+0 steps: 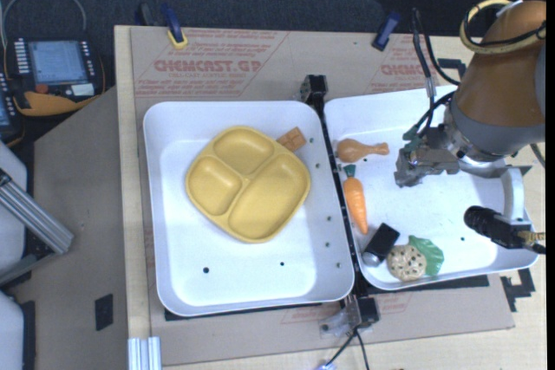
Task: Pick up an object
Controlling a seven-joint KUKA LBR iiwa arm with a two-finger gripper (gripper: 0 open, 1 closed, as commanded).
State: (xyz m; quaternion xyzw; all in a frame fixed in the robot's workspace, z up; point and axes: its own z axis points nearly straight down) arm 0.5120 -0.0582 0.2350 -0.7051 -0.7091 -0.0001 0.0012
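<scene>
Two bins side by side, mid-frame.
Left bin: divided plate at centre. Right bin: drumstick upper left, carrot below it, cookie at lower edge, gripper above centre.

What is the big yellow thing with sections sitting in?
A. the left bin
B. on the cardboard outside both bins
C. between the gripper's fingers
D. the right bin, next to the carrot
A: the yellow divided plate lies flat in the left bin, while the carrot lies in the right bin, where the gripper hangs.
</scene>
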